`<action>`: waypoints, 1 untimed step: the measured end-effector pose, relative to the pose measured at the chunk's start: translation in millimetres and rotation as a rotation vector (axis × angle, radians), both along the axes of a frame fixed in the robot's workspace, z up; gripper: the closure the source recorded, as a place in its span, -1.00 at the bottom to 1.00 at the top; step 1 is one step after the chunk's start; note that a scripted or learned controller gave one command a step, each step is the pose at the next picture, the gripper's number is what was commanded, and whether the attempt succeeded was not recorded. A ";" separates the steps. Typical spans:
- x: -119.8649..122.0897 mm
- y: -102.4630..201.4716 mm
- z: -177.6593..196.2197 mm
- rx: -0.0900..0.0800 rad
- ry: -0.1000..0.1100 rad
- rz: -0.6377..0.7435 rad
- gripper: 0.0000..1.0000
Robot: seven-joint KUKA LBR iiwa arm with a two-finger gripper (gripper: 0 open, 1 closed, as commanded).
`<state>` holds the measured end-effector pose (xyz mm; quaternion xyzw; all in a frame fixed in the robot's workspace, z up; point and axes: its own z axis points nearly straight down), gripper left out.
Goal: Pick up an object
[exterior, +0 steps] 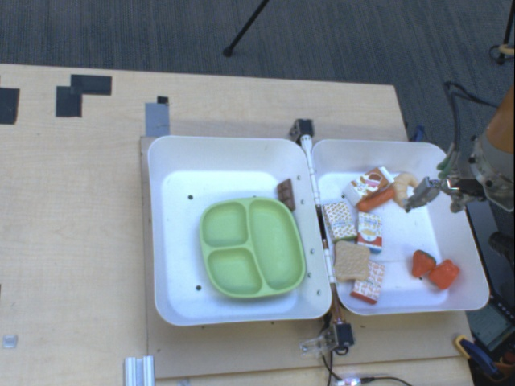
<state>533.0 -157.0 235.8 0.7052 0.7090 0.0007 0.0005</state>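
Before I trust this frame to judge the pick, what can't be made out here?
- Arm: cut off by the camera view's right edge; just the wrist is visible.
- Gripper: small and blurred, finger state unclear, over the right bin.
- Packets near the carrot: labels too small to read.
- Brown piece behind the green divided plate: too small to identify.

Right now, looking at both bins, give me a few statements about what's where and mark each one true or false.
1. The green divided plate lies in the left bin. True.
2. The carrot lies on that plate. False: it lies in the right bin.
3. The end effector is above the right bin. True.
4. The red pepper sits in the left bin. False: it is in the right bin, near its right edge.
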 end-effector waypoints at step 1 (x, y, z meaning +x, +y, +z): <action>-39.6 -43.5 -131.8 0.000 0.002 -0.004 -1.00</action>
